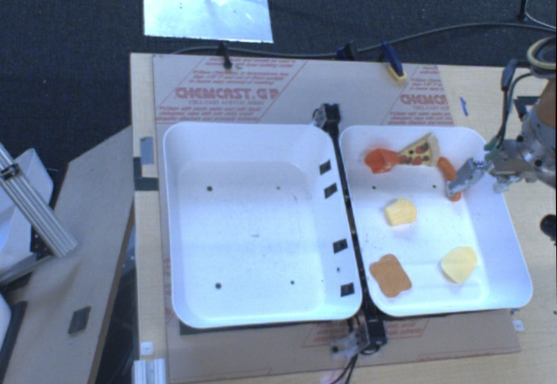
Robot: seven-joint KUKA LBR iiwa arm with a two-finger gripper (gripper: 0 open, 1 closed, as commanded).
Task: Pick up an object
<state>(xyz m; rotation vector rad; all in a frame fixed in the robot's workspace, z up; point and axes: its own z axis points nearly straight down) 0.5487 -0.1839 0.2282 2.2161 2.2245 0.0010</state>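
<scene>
Reaching in from three o'clock, the gripper [466,178] hangs over the right bin [500,243], its jaws closed on a small orange piece [449,173] at the bin's two o'clock, beside the pizza slice [419,151].

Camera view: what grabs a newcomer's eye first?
The cluster of small toy food pieces in the right white bin: a pizza-slice piece beside a red-orange blob near the far wall, a pale yellow block mid-bin, and an orange toast-shaped piece. The grey gripper hangs over that bin's right side.
</scene>
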